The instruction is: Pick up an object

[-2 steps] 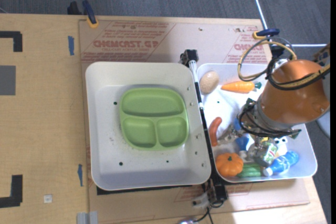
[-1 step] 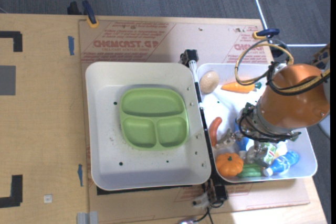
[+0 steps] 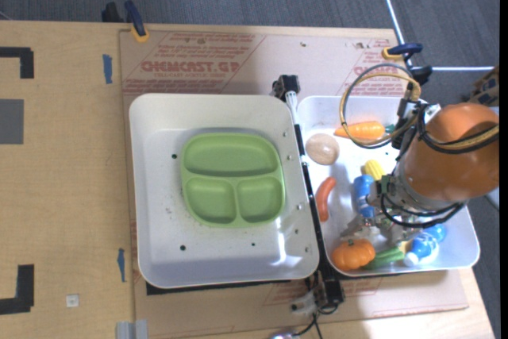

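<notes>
Nearest the lower edge of the right bin lie an orange fruit, a green item just beside it, and a blue-and-white toy near the bin's lower right corner. The gripper reaches down among this clutter, directly above the orange fruit and touching or nearly touching a blue object with a yellow piece at its top; cables and the wrist hide the fingers, so whether they are spread or closed, and whether anything sits between them, cannot be told. The arm's orange band covers the bin's right half. A red pepper-like piece lies left of the gripper by the bin's left wall; farther back are a beige egg and a carrot. The left bin holds a green divided plate, well apart from the gripper
</notes>
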You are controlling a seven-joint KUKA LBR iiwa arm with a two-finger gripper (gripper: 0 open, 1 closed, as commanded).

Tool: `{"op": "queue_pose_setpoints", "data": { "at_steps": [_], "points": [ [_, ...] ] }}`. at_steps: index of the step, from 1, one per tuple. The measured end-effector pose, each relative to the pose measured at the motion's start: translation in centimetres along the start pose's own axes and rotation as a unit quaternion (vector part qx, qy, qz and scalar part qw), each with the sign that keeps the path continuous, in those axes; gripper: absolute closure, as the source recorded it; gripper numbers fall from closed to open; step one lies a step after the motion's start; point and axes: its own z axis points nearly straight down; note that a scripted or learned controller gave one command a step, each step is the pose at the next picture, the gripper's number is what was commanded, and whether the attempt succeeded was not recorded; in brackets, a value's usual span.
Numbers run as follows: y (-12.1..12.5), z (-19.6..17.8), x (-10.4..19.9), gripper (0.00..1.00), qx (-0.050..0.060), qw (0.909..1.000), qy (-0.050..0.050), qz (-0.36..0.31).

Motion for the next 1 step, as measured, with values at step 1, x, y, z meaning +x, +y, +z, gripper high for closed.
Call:
{"op": "queue_pose_setpoints", "data": {
  "at_steps": [1],
  "points": [
    [-5.41,0.26,-1.66,0.00,-0.010,0.9972,0.002,-0.073]
  ]
}}
